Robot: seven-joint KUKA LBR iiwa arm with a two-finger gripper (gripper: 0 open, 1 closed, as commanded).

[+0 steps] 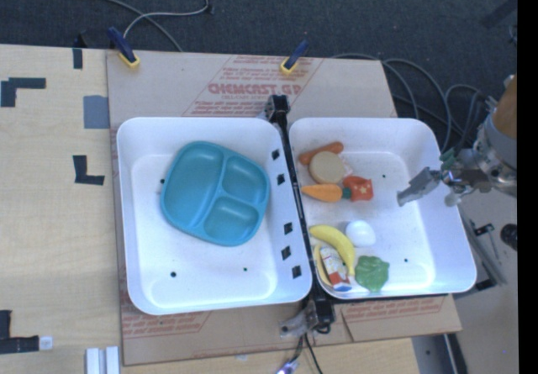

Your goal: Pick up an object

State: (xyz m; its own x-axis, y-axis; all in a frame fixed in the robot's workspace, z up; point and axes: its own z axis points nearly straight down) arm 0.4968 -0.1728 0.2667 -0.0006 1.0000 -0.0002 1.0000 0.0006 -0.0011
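Gripper (418, 188) at right bin's (437, 276) right edge, above bare floor; finger state cannot be told, nothing seen held. Toy food clustered at bin's left side: banana (333, 241), white egg (361, 233), carrot (322, 192), green piece (372, 271). Blue divided plate (215, 192) in left bin (143, 280).

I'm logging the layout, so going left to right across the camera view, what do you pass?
Blue divided plate in the left bin → divider between the bins → orange carrot → white egg → gripper over the right bin.
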